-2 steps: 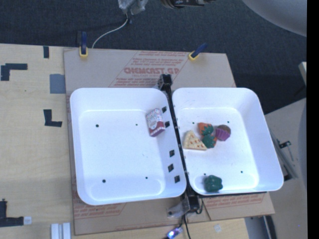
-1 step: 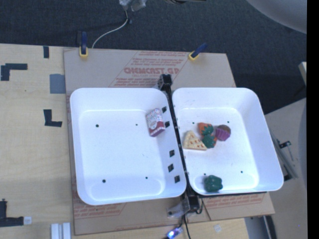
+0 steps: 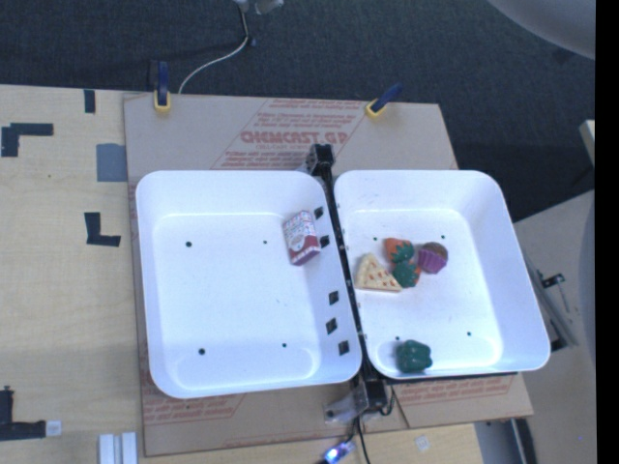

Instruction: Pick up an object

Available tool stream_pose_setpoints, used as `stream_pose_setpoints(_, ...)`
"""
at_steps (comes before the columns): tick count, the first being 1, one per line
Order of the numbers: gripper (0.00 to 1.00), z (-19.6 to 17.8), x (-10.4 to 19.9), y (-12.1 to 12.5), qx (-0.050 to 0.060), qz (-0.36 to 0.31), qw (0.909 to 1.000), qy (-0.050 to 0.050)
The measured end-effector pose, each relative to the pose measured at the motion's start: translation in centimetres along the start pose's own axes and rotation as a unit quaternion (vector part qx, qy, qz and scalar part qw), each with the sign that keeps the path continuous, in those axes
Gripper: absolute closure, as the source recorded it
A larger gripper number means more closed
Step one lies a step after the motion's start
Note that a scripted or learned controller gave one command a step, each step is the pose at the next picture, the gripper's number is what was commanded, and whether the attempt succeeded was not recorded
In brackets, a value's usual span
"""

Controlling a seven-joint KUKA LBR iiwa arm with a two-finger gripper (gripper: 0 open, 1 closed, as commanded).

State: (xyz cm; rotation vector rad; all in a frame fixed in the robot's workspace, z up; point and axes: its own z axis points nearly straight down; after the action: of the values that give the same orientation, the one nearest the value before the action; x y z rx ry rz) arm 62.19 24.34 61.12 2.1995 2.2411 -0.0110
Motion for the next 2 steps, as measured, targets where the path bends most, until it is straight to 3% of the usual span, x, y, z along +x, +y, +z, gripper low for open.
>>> stream_pose_setpoints(2, 1.0, -1.91, 0.27, 0.1, -0.008, 0.001, 1.0, 0.002)
